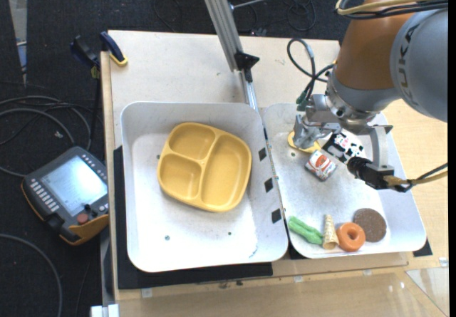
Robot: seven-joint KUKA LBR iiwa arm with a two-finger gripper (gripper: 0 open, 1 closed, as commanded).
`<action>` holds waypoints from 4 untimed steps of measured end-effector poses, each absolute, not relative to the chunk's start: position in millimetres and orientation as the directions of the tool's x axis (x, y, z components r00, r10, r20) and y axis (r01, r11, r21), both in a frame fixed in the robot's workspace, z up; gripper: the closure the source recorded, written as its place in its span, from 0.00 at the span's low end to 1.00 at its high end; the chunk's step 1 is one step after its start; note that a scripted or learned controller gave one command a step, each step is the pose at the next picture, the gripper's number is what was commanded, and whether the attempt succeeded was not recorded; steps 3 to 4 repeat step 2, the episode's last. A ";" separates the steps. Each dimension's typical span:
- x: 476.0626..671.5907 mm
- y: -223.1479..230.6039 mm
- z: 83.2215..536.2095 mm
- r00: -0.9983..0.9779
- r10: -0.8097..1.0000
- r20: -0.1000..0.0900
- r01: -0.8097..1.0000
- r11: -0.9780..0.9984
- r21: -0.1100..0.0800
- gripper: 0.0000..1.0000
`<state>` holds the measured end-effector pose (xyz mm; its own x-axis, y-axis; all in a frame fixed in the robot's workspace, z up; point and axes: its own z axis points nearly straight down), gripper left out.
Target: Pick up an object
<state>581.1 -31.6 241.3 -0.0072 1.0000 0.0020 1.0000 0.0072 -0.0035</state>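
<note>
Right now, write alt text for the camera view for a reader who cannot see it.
A grey and orange robot arm reaches from the right, its gripper low over the far left part of the right bin. That bin holds a small can, a green piece, an orange ring and a brown disc. The left bin holds a yellow divided plate.

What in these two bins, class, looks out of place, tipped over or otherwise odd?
Little stands out. The small can in the right bin lies on its side near the gripper. The yellow divided plate sits flat in the left bin, nothing spilled.
</note>
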 end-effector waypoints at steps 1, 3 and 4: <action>565.4 15.9 249.4 -0.008 1.000 0.002 1.000 0.008 -0.001 1.00; 550.6 72.3 236.8 -0.009 1.000 0.002 1.000 0.009 -0.003 1.00; 550.6 72.3 236.8 -0.009 1.000 0.002 1.000 0.009 -0.003 1.00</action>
